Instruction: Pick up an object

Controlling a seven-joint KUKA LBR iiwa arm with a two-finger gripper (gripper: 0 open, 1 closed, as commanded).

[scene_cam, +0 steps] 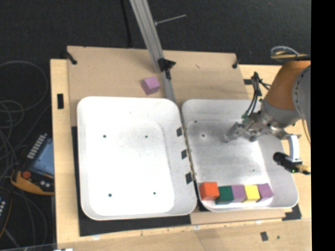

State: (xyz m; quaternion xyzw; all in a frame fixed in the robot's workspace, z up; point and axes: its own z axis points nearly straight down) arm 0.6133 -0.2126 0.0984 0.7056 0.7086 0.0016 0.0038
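In the right bin (209, 114), we see our pincer (234, 133) up near the far side, holding nothing, its gap too blurry to tell, while the row of blocks (236, 192) sits against the near wall, orange block (210, 190) leftmost.

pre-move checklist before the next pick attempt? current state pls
1. Targets in reach: orange block, green block, yellow block line the right bin's near wall: ok.
2. Gripper over the blocks: not ok, it sits mid-bin, apart from them.
3. Finger state: cannot tell.
4. Blocks spaced for grasping: not ok, packed side by side.
5. Stray purple block on the board outside the bins: not ok.
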